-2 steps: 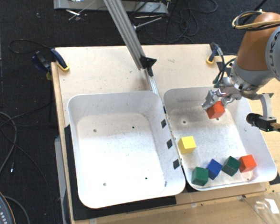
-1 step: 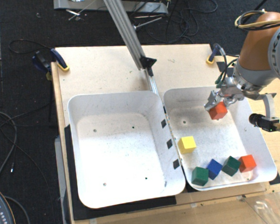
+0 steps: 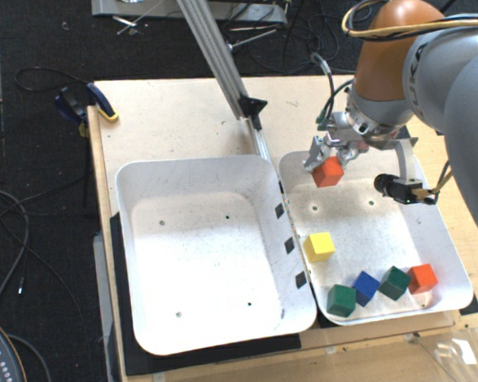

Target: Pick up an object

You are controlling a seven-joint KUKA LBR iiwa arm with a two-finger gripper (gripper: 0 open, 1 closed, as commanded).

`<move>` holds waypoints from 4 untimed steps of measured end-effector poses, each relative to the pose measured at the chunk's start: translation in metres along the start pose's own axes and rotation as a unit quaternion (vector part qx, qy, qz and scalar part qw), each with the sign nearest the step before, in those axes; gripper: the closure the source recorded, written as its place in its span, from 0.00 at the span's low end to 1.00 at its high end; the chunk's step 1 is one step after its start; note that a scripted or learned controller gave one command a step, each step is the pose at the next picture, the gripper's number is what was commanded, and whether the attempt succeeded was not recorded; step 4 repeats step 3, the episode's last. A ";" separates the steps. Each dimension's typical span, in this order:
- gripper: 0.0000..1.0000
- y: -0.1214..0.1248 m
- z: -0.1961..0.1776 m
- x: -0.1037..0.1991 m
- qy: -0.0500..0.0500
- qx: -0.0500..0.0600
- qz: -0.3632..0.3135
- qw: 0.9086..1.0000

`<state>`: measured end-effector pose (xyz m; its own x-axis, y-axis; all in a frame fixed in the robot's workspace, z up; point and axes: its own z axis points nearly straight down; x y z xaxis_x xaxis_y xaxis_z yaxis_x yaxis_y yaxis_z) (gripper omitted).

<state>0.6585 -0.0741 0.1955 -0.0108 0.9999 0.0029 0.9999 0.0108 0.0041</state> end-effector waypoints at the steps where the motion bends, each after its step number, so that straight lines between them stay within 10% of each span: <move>1: 1.00 0.020 0.059 -0.035 -0.003 0.003 0.007 1.000; 2: 1.00 0.017 -0.004 -0.015 -0.002 -0.001 0.003 1.000; 3: 1.00 0.023 0.001 0.081 0.000 0.002 0.000 1.000; 4: 1.00 0.023 0.001 0.081 0.000 0.002 0.000 1.000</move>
